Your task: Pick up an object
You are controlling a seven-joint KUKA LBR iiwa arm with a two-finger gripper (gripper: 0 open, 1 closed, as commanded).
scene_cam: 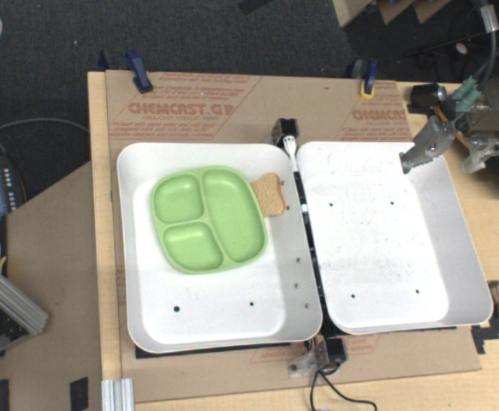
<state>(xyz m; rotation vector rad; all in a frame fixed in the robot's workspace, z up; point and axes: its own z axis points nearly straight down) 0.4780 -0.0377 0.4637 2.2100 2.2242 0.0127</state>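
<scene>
A pale green plastic plate with three compartments [208,219] is lying flat in the upper part of the left white bin [151,315], and we are seeing a small tan, rounded block, perhaps a slice of toast [270,194], resting against the plate's upper right rim, close to the wall that divides the two bins. The right white bin [386,255] is sitting just beside the left one, their inner edges touching along a dark seam, with small black specks dotting its floor. We are watching the grey two-finger gripper [421,153] hanging over the right bin's upper right corner, well apart from the green plate and the tan block. We cannot tell how its jaws are standing, since the tool is showing as one slanted grey piece, and we are seeing nothing held in it. Both bins are resting on a brown cardboard sheet printed with red lettering [181,101], which a blue clamp [137,70] is pinning at the top left and a yellow-and-blue clamp [368,80] is pinning at the top right
</scene>
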